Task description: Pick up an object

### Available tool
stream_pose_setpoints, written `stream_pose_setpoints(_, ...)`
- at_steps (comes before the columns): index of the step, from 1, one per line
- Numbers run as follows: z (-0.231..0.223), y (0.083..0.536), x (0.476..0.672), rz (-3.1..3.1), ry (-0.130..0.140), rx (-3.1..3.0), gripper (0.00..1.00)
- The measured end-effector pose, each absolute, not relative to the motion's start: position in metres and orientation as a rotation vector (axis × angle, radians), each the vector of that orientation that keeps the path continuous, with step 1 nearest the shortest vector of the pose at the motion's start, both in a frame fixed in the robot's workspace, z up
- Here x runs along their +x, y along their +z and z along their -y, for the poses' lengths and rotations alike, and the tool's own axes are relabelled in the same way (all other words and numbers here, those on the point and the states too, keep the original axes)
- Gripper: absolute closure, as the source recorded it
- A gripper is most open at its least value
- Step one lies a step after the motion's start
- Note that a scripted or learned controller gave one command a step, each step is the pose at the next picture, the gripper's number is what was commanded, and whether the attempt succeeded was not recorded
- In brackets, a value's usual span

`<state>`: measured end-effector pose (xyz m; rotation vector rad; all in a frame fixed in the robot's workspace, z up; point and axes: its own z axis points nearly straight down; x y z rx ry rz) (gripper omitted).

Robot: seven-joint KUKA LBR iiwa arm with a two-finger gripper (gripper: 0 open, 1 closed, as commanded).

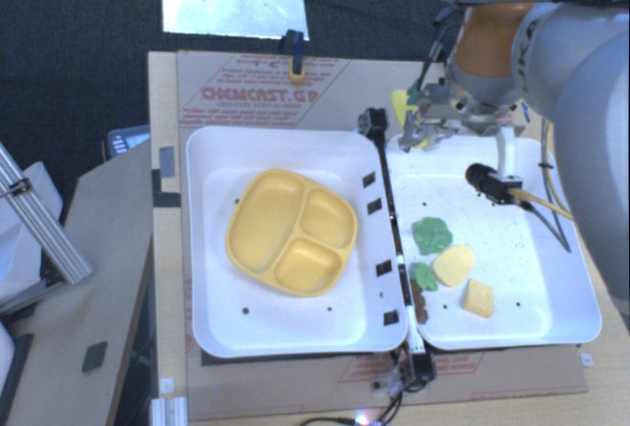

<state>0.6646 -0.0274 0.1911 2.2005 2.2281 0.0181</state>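
The right bin [551, 316] holds a green leafy piece [431, 235], a smaller green piece [424, 275], a pale yellow round piece [454, 266] and a yellow wedge [479, 298], all clustered near its left wall. My gripper [418, 137] hangs over the far left corner of that bin, well behind these pieces and apart from them. Nothing shows in its grasp. A small yellow item [399, 105] sits just behind the gripper at the bin's back edge, partly hidden.
A yellow divided tray [292, 230] lies in the middle of the left bin [212, 316]. A black part with a cable [489, 182] hangs over the right bin's far half. The divider [391, 237] between the bins carries black clips.
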Motion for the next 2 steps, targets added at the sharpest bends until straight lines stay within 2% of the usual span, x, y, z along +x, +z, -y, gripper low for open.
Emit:
stream_pose_setpoints(1,0.033,0.215,0.613,-2.221,0.003,2.220,1.00)
stream_pose_setpoints(2,-0.018,0.258,0.577,-2.231,0.007,2.210,1.00)
